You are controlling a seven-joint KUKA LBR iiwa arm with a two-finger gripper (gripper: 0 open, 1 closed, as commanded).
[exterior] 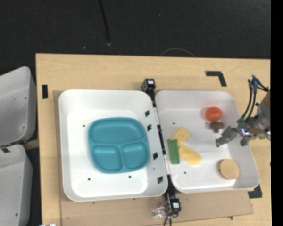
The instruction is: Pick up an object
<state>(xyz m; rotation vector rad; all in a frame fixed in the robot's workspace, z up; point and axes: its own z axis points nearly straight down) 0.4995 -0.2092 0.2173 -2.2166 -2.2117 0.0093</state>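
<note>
We see the bench carrying two shallow white bins side by side, and the loose pieces all lie in the right bin, which suits an arm coming in over that bin's right edge. The gripper hangs low over the right half of this bin, near its right wall, and we cannot tell what state it is in, since it reads as a dark blur. It stands just beside a small dark brown piece, which lies against the lower side of the red ball toward the bin's upper right corner; we judge either of these to be the likely target, being nearest. A round tan disc sits by the lower right corner, apart from the gripper. Toward the bin's left edge a green block lies along the wall, with a yellow wedge and a yellow lump close against it, crowded enough that we think a clean grasp there would be harder. The left bin holds a teal divided tray at its centre, well away from the arm's reach here.
</note>
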